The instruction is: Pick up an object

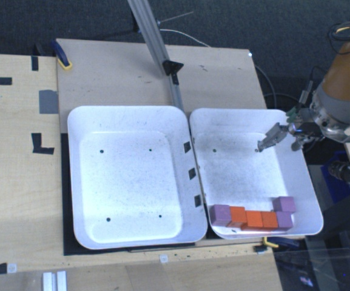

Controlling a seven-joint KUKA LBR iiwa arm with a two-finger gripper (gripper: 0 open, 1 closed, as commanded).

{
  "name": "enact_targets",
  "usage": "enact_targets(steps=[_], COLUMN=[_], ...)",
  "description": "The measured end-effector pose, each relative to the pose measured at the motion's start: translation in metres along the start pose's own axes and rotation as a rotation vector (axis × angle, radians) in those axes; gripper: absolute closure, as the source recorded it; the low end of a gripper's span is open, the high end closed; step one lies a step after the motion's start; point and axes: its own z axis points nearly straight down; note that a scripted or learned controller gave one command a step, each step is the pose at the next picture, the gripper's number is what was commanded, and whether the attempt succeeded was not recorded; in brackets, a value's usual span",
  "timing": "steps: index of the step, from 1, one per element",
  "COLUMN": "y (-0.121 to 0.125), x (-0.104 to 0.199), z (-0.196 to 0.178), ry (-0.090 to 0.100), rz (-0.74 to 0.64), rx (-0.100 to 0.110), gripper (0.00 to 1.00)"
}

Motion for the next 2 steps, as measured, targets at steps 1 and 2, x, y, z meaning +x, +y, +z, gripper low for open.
enact_targets(steps=[1,2], y=[0.051,0.049], x=[-0.048,-0.049], z=[0.026,-0.023], ry=[-0.004,-0.003], rz=[0.000,-0.003], rx=[-0.005,-0.011], gripper=[0.00,0.00])
